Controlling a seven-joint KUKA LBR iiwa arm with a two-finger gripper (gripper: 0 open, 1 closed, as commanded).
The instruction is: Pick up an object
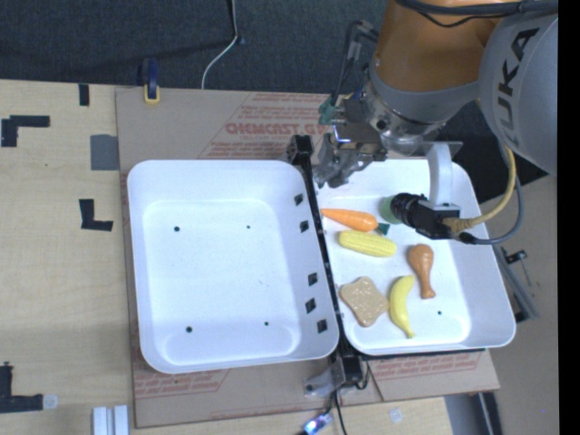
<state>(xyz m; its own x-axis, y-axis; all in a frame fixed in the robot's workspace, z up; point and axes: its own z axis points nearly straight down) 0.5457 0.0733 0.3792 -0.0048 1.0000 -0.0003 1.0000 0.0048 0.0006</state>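
Observation:
The right bin holds an orange carrot, a yellow corn cob, a brown chicken drumstick, a yellow banana and a tan slice of bread. A green object lies partly hidden behind a black part of the arm. My gripper hangs over the far left corner of the right bin, just above the carrot and near the divider between the bins. Nothing shows between its tips.
The left bin sits beside the right one on a brown cardboard sheet. The orange and grey arm fills the upper right, with a black cable and connector hanging over the right bin.

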